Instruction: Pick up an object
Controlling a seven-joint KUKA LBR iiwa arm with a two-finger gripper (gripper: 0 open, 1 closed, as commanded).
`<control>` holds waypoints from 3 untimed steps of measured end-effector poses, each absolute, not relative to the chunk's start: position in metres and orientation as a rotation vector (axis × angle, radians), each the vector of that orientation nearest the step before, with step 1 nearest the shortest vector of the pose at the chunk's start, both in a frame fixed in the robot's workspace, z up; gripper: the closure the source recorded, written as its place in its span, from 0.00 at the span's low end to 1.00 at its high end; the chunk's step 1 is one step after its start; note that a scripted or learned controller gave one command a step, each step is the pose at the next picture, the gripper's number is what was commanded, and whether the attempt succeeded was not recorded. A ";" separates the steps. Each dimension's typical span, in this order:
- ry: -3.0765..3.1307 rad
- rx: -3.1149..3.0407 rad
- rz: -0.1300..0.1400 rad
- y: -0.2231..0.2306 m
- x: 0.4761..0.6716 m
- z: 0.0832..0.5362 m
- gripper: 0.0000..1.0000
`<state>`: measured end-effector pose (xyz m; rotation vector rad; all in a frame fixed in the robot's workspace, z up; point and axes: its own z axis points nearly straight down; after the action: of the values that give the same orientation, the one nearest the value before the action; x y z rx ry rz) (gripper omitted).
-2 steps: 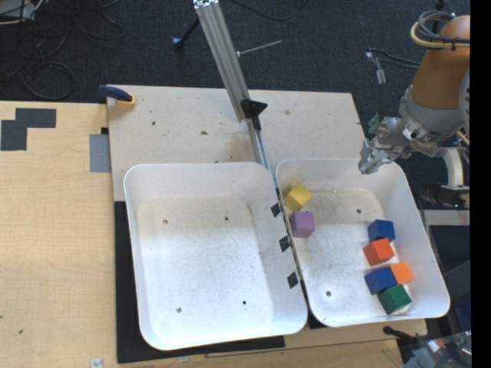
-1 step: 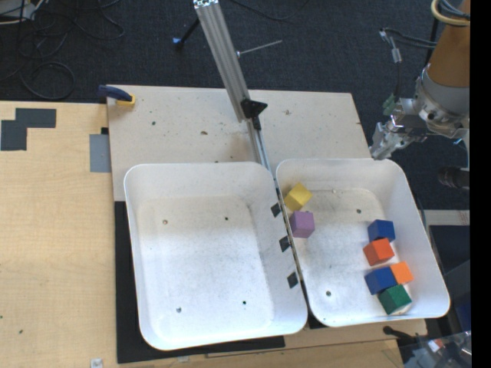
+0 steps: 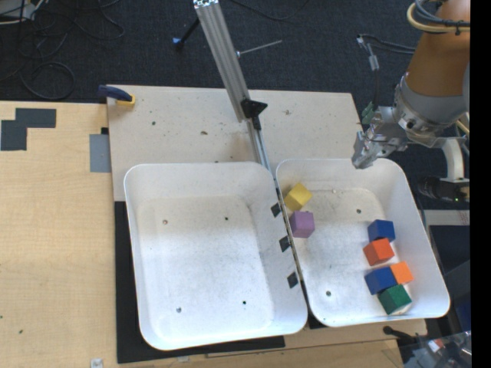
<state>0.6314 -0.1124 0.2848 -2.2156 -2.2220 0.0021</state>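
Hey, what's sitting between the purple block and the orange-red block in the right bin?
Nothing: in the camera view, bare white bin floor runs from the purple block to the orange-red block.

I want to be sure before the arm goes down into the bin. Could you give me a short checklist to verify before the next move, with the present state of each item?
1. Objects are available to pick: ok. The right bin holds a yellow block, a purple block and a cluster of five blocks.
2. Gripper is above a target: not ok. It is at the bin's far rim, apart from every block.
3. An isolated target exists: cannot tell. Yellow and purple blocks lie close, maybe touching.
4. Target is away from the walls: not ok. All blocks lie near a wall or the divider.
5. Finger opening: cannot tell.
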 end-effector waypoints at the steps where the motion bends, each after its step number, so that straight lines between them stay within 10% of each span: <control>1: -2.222 -2.213 0.003 -0.059 0.612 0.268 1.00; 3: -2.221 -2.213 0.006 0.038 0.564 0.243 1.00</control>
<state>0.5644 0.0383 0.2430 -2.2134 -2.2208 0.0063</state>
